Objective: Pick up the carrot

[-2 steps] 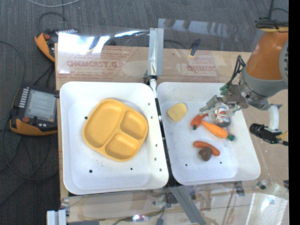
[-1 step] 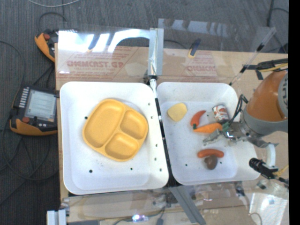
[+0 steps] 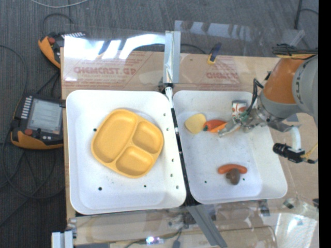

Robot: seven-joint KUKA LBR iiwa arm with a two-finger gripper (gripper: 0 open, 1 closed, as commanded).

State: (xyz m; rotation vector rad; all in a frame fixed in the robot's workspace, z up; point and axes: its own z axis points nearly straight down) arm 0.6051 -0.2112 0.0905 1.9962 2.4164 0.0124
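Carrot (image 3: 214, 124): small, orange, lying flat in right bin (image 3: 258, 190) | pincer (image 3: 223, 132): touching it, grip unclear

Dark grey carpet (image 3: 103, 19) with loose cables (image 3: 67, 4), perhaps glare on clear sheeting (image 3: 119, 45).

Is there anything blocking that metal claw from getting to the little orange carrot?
Nothing visible does. The two-finger gripper sits right at the small orange carrot in the right white bin. A pale yellow rounded piece lies against the carrot's far end, away from the gripper's side.
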